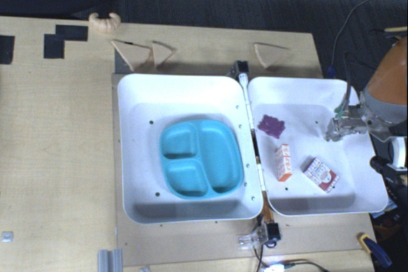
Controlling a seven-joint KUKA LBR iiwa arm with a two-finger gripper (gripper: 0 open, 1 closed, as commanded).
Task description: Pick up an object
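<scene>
A: At the right edge of the tabletop (57, 156), over the right bin (357, 200) — what's been done so far?

B: Not much, as far as can be judged. The pincer (336, 130) is seen near that bin's right wall, above the floor, w/ nothing visible between its tips. Whether it's released or clenched can't be told; too small and blurred.

A: And the objs?

B: Three are lying loose in the right bin: a purple piece (273, 125) toward the back-left, an orange-white carton (283, 162) just right of the divider, a red-white packet (320, 174) toward the front. None is touched. A blue tray (201, 158) sits in the left bin (137, 200).

A: So what's left?

B: Prob. everything: a target must be chosen, closed on, and lifted. The packet is nearest.
</scene>
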